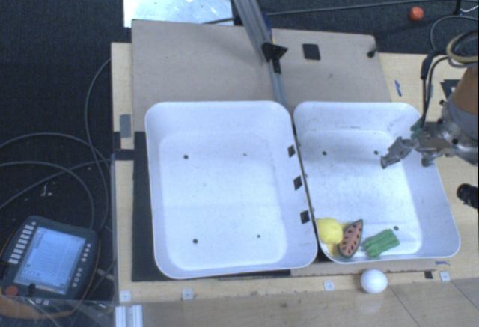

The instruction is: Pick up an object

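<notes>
From my seat I see the grey arm reaching in over the right edge of the bench, its two-finger gripper [400, 154] hanging above the right shallow white plastic bin [352, 120], near that bin's right wall and about halfway down its length. One dark finger [392, 156] points left toward the bin's middle. I cannot tell how the gripper is set, and I see nothing in it.

The things to pick lie bunched in the near corner of the right bin, well apart from the gripper. A round yellow lemon-like toy [328, 230] sits against the bin's left wall by the near rim. Just beside it, touching or nearly so, leans a brown and reddish slice-shaped toy [350, 239]. Next along the near rim lies a green knobbly pickle-shaped toy [381, 242], tilted.

The left shallow white plastic bin [161, 123] sits alongside, sharing the middle divide.

Outside the bins, a small white ball [373, 280] rests on the bench's near edge, just beyond the right bin's near rim. A grey handheld control pendant [46, 258] with a lit screen lies on the floor off the bench's left near corner.
</notes>
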